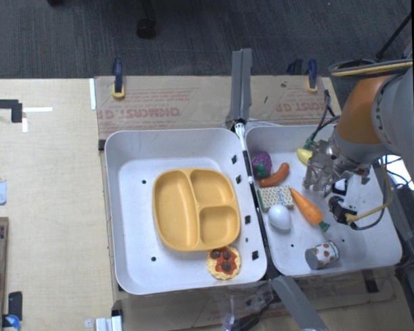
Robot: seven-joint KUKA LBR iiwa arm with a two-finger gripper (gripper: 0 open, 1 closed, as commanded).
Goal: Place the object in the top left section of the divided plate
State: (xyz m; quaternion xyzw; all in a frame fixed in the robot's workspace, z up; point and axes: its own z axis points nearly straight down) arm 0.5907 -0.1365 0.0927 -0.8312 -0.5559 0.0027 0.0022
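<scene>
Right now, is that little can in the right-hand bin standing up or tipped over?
Tipped over: the small patterned can lies on its side on the bin floor, its round end facing left.

Toy pizza (223,262) lies in left bin (127,218)

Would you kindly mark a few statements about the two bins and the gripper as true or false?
1. The yellow divided plate lies in the left bin. True.
2. A toy pizza sits inside one of the plate's sections. False: the toy pizza lies on the bin floor, touching the plate's near edge.
3. The carrot is in the right bin. True.
4. The gripper hangs over the left bin. False: it is over the right bin, just above the carrot.
5. The white egg lies in the left bin. False: it is in the right bin, beside the carrot.
6. The plate's sections hold no objects. True.
</scene>
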